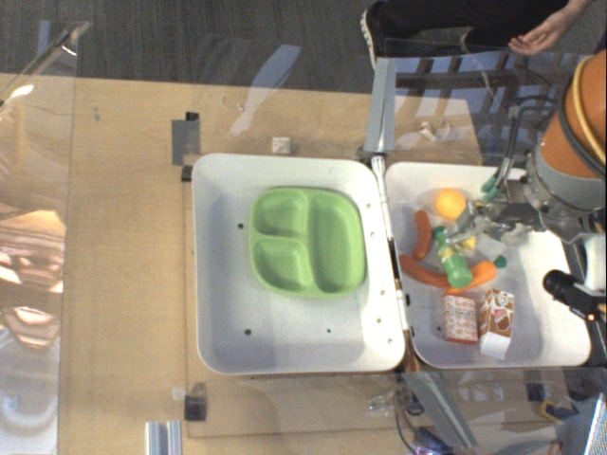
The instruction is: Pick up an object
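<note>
Camera view: the gripper (474, 218) is working low over the toy food heap in the right bin (560, 349), at the right of the frame. Nearest it are lying a yellow ball (450, 203), a green bottle-shaped toy (453, 265), an orange carrot (482, 273) and two red sausages (421, 232). Whether the claw is wide, narrow or closed on anything cannot be told; dark linkage and clutter are masking it.

Judgement: the pieces are crowding and touching, so a clean pick is calling for one exposed item, probably the ball or the green toy, with the claw descending straight and centred to avoid nudging neighbours. Round, smooth toys are likely to roll or squirt out.

Lower in the same bin two small cartons (460, 318) are lying side by side, apart from the heap.

The left bin (223, 339), centre frame, is holding a green divided plate (308, 242). Both bins are resting on a pale wooden bench (114, 254); dark carpet is running along the top, where a seated person (474, 8) is showing at upper right.
</note>
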`<state>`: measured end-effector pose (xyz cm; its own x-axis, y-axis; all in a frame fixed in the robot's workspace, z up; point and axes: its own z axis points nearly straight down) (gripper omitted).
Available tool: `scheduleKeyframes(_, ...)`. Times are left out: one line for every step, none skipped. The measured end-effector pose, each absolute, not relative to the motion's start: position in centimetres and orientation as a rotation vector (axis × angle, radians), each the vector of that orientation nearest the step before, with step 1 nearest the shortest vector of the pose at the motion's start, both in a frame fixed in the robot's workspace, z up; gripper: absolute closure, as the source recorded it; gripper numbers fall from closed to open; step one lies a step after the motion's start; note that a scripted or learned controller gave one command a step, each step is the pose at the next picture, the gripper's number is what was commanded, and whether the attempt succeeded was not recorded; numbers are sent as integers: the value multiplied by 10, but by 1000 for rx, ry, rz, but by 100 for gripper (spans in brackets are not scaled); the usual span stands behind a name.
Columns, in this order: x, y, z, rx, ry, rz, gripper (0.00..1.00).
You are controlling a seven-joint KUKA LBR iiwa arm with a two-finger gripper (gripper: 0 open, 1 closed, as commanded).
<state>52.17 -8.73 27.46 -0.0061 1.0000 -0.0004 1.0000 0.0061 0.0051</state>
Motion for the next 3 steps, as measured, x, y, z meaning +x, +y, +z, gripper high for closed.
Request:
scheduleKeyframes(546, -100, 205, 2211, 2230, 2, 0)
scheduleKeyframes(565, -120, 97, 2089, 2336, 10, 0)
scheduleKeyframes(624, -105, 94, 2208, 2209, 18, 0)
